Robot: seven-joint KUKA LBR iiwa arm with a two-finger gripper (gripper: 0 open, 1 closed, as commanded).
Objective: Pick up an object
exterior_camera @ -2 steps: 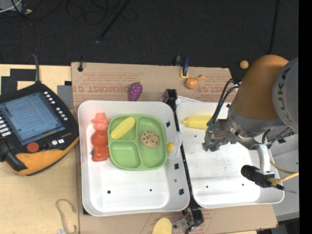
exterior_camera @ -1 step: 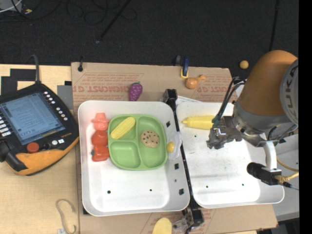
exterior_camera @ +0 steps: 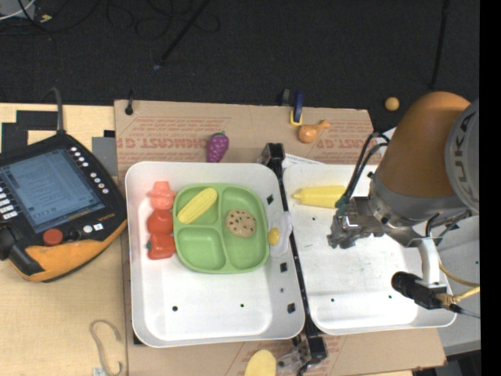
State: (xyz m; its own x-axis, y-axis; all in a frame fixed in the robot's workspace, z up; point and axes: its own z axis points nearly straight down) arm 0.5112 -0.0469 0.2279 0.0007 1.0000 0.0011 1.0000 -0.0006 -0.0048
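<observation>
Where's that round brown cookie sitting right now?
The round brown cookie lies in the upper right compartment of the green divided plate, inside the left white bin, just right of the yellow corn cob.

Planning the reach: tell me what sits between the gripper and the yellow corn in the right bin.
Nothing. In the camera view, only bare white floor of the right bin separates the gripper from the yellow corn, which lies up and left of it.

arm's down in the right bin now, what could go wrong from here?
1. The pincer sits below the yellow corn, not over it; closing here likely grabs nothing.
2. The corn lies against the right bin top wall, so the fingers may hit the rim or push it along the wall.
3. The arm's bulk hides much of that bin, so a miss may be hard to see.
</observation>
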